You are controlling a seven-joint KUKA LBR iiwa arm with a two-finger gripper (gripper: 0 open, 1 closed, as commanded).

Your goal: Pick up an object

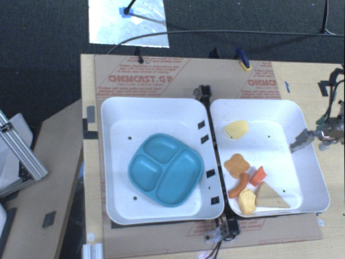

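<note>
The right bin [280, 115] holds several toy food pieces. A pale yellow piece [236, 129] lies near its far left. Toward the front left sit an orange flat piece [236, 165], a small orange-red stick [239, 186], a red-orange chunk [259, 175], a ridged yellow piece [247, 201] and a tan wedge [271, 197]. My gripper [301, 140] reaches in from the right and hangs over the bin's right wall, well apart from all the pieces. Nothing shows in its grasp.
The left bin [124, 117] carries a blue divided plate [165, 169]. A black divider with clips [211, 150] runs between the two bins. Cables [330, 85] hang at the far right. A metal frame [19, 150] stands at the left edge.
</note>
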